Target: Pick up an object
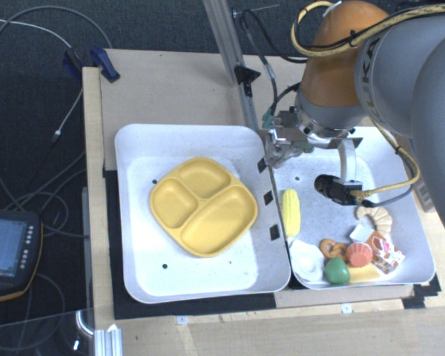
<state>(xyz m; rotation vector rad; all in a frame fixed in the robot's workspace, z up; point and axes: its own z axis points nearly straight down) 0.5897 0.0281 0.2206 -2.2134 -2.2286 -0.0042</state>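
In the right bin (400,273) you will find the candidate objects grouped in two places. A yellow corn cob (291,211) lies on its own near the bin's left wall, roughly parallel to it. The remaining items are clustered in the bin's lower corner: a white cup (307,259), a small pretzel-shaped piece (331,248), a green ball (337,272), a red round piece (359,255), a yellow piece (363,273) under it, a pink-and-white sliced item (386,256), and a pale croissant-like pastry (376,216) just above them. These pieces touch or overlap one another. The gripper (282,150) sits over the upper left part of the right bin, close to the divide between the two bins and above the corn cob, apart from it. You cannot tell from this view whether the gripper is spread or closed, and nothing is visible in it. A dark fitting (338,189) with a yellow cable (393,188) hangs over the middle of the right bin. The left bin (133,199) holds a yellow divided plate (202,207) with three compartments, resting near its centre. Both bins stand on a wooden bench (93,124).
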